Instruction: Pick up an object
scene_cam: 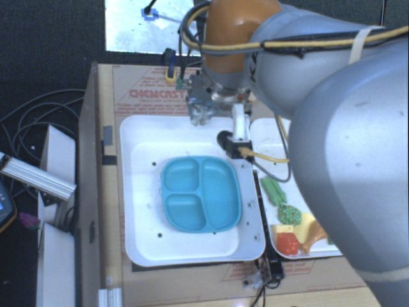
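1. The hand hangs over the far rim of the left bin, near its far right corner. It looks blurred and small, so I cannot tell if it is open or closed, and I see nothing held in it.
2. Above the hand is the orange band of the arm, and the big grey arm covers much of the right side.
3. In the left bin lies a blue divided plate with three compartments, flat on the bin floor, a little toward the right wall.
4. In the right bin, at its near left part, lie small toy foods: a green bean pod, a green broccoli piece, a red piece and a yellow piece. They lie close together, well apart from the hand.
5. Both bins stand on the brown bench.
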{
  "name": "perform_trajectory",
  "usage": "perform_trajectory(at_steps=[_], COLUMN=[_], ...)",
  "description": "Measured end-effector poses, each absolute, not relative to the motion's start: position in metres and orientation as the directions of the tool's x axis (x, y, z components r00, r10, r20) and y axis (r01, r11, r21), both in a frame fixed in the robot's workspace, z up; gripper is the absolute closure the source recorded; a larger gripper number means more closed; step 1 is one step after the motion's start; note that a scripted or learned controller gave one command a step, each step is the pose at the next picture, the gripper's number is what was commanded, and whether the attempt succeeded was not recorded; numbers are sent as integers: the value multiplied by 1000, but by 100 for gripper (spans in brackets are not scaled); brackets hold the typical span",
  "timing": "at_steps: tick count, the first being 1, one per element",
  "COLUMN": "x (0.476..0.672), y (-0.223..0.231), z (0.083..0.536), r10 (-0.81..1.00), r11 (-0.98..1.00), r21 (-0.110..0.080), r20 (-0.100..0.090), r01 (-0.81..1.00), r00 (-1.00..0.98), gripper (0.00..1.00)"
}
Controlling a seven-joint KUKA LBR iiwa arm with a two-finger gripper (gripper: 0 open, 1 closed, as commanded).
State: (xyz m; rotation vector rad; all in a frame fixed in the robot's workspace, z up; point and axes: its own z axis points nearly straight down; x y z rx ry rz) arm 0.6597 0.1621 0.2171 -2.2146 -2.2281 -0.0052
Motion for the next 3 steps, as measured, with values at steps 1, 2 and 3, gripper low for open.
perform_trajectory(at_steps=[1,2,3], x=[662,650,651], y=[189,214,214], z=[213,221,232], r10=[1000,1000,1000], r11=[6,6,9], r21=[1,2,5], r20=[0,1,1], r01=[1000,1000,1000], r00=[-6,-6,-9], gripper=[100,100,100])
